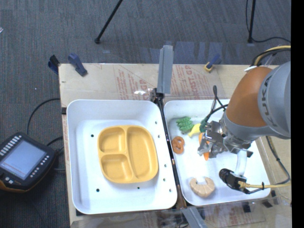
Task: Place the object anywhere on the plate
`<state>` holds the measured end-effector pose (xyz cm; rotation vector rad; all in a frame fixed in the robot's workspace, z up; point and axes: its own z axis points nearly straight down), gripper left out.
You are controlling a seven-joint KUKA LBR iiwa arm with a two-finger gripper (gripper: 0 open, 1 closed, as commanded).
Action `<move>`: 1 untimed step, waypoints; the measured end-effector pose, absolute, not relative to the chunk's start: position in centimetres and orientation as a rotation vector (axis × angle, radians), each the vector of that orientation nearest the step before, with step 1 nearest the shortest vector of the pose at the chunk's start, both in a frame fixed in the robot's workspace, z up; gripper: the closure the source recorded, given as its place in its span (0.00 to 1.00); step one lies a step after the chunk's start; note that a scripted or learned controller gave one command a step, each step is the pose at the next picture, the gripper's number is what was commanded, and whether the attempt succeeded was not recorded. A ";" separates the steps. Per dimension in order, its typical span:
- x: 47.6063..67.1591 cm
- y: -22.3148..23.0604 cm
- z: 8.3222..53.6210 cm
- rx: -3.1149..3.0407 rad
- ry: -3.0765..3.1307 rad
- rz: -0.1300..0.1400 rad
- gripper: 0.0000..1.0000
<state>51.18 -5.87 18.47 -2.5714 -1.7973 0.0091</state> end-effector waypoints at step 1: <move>56.2 3.3 18.4 -2.517 -1.868 0.008 1.00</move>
